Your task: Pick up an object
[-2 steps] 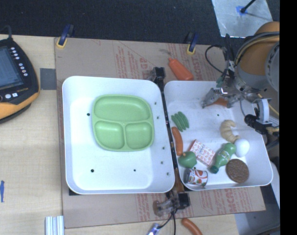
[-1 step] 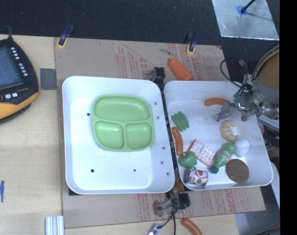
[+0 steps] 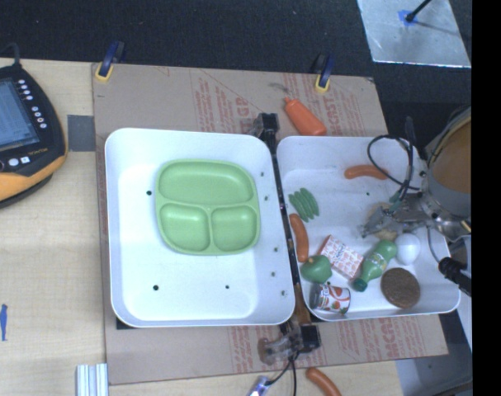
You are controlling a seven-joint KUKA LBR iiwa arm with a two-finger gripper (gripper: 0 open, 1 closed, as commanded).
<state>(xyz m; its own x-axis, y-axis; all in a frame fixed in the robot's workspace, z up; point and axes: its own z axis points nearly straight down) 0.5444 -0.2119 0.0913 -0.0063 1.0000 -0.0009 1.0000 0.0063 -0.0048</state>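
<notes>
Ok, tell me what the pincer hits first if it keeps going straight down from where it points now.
Probably the green bottle, lying just below the pincer in the right bin, with the white egg right beside it. Depth is hard to judge from this slanted view, so bare bin floor is possible.

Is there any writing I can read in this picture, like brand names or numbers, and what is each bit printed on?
Nothing here reads clearly.
Brown cardboard sheet under the bins: repeated red print, too blurred to read.
Red and white packet in the right bin: patterned print, too small to read.
Small can in the right bin: red label, illegible.
Handheld screen at the left edge: lit display, text too small to read.
</notes>
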